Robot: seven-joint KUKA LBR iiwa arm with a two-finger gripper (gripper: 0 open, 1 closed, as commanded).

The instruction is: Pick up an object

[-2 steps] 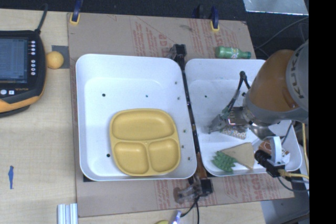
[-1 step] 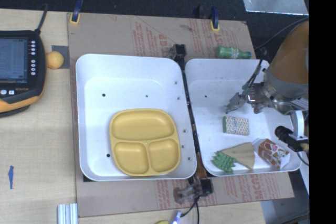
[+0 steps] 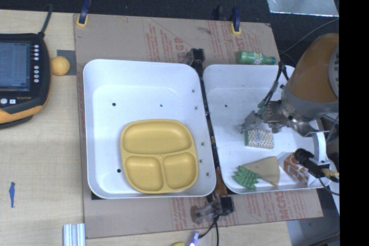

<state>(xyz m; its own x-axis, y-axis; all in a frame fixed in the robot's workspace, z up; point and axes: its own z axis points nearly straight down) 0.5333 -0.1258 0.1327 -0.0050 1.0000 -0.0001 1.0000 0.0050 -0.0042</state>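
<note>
The gripper [image 3: 253,123] hangs low in the right bin [image 3: 230,95]; whether it is open or closed I cannot tell. Just below it lies a small patterned packet [image 3: 260,138], the likeliest target. Best centre squarely over the packet, clear of the tan wedge [image 3: 264,169] farther below.

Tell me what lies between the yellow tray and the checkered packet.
In the camera view: bare white floor of both bins and their adjoining rims separate the tray from the packet.

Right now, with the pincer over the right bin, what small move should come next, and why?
Probably a short descent. The pincer sits right above the small patterned packet in the right bin, with nothing visibly gripped. The tan wedge lies nearer the front rim, apart from the packet.
</note>
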